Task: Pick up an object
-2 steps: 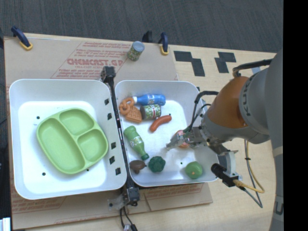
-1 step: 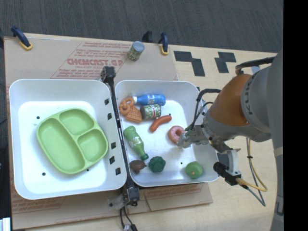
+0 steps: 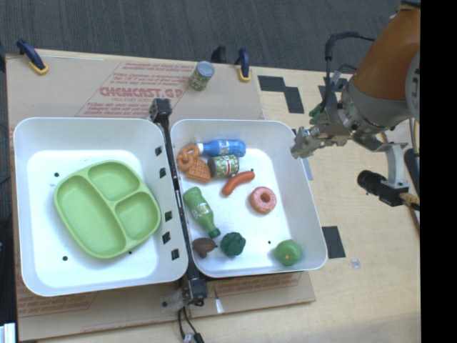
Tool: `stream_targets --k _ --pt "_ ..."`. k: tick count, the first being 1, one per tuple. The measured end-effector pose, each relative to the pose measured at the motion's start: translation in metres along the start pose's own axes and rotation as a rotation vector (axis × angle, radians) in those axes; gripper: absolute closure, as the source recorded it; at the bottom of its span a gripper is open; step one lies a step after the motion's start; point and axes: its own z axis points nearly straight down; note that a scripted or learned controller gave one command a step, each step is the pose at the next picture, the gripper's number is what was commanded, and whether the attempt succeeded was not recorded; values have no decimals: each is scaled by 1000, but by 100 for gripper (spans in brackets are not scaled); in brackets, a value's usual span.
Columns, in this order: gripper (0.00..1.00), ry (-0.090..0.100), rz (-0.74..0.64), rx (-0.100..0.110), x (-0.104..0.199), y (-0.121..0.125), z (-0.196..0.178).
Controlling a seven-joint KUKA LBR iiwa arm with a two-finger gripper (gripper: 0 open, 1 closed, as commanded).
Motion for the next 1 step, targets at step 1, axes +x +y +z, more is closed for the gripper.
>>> stream_targets --k 1 --pt "0 1 0 2 0 0 1"
